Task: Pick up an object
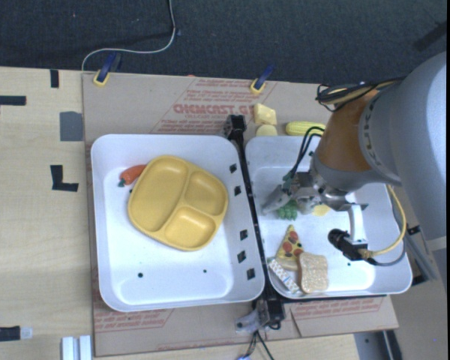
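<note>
The gripper (279, 201) hangs low over the broccoli (287, 211) in the right bin (390, 272) — reaching, I judge — grip unreadable; next, close and lift.

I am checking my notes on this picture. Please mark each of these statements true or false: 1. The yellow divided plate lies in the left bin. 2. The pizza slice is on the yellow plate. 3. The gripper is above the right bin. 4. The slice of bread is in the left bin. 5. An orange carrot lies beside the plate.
1. True: the yellow divided plate lies in the left bin.
2. False: the pizza slice lies in the right bin.
3. True: the gripper is there, by a green item.
4. False: the slice of bread is in the right bin.
5. True: the carrot lies at the plate's upper left edge.
</note>
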